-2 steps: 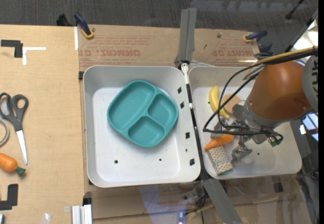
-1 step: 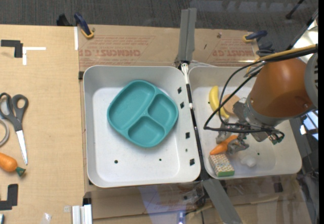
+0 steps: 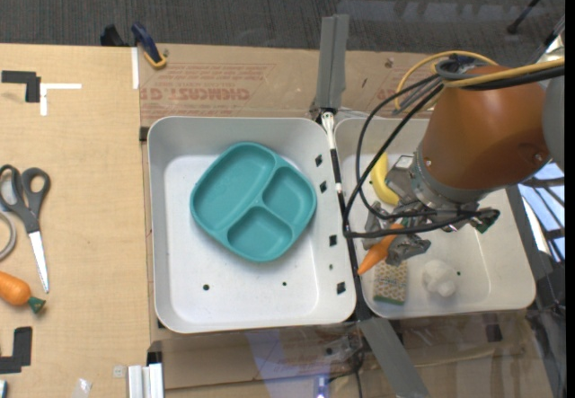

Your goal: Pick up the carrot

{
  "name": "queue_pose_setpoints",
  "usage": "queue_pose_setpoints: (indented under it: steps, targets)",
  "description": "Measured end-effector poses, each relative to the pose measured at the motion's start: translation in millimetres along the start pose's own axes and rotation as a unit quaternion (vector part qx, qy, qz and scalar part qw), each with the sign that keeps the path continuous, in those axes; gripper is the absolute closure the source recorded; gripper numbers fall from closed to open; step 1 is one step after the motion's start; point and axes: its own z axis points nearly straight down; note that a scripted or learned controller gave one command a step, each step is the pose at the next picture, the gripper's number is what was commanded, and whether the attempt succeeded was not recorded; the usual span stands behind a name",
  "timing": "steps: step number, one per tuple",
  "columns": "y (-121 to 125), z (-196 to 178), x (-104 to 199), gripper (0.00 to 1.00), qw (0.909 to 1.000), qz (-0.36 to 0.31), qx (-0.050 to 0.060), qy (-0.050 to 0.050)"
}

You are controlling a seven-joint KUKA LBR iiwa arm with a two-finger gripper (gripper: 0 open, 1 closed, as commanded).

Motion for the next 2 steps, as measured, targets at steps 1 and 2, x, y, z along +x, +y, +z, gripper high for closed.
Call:
queue_pose_setpoints:
  steps: [1, 2]
  targets:
    - [13, -9, -58, 1.00, 0.9695, -0.245, -0.002, 0.000]
    - [61, 1, -29, 1.00, 0.8993, -0.437, -0.003, 0.001]
